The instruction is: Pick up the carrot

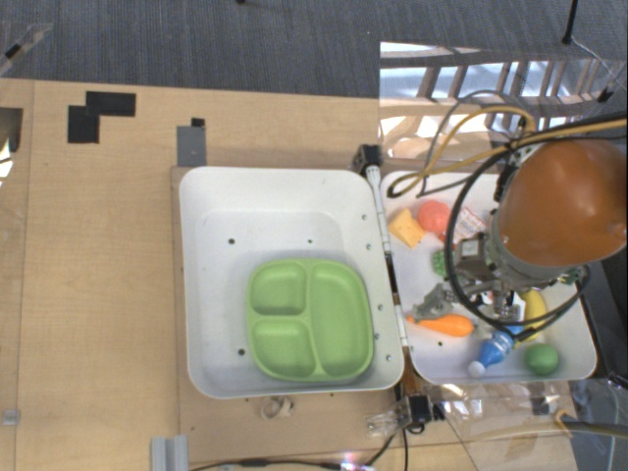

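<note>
The carrot (447, 326) lies in the right bin (579, 369), near its left wall, toward the front. Its long axis runs roughly left-right across the view, thick end to the right. The hand (491, 297) hangs just above and to the right of it, under the arm's orange band (569, 199); cables and wrist hardware mask the tips, so its state cannot be told. Judgement: a short move left and down, jaws closing across the carrot's width.
</note>
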{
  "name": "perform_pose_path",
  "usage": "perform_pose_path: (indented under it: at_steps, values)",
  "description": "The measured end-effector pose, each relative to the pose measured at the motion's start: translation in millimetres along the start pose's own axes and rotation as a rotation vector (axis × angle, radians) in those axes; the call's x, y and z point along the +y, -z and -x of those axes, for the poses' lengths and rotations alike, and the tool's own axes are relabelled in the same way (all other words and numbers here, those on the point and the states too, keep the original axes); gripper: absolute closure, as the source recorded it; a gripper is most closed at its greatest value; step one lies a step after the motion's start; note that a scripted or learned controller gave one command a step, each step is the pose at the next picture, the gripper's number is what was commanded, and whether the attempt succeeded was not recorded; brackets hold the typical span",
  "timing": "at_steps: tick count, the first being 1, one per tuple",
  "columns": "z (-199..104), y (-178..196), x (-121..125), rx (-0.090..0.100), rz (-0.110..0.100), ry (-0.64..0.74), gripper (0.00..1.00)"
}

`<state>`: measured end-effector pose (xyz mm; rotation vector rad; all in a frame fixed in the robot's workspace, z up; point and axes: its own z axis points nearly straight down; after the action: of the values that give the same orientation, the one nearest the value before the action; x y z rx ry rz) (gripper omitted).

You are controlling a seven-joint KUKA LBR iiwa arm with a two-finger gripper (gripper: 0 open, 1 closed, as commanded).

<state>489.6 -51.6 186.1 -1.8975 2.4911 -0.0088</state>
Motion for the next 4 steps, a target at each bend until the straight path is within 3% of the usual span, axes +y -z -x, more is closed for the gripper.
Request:
perform_pose_path:
  at_steps: [2, 3, 4]
  values:
    - [0, 0, 0, 0.0, 0.001, 0.0, 0.0]
    - [-36, -96, -12, 0.0, -0.006, 0.094, 0.0]
    - [-33, -83, -15, -0.002, -0.015, 0.097, 1.0]
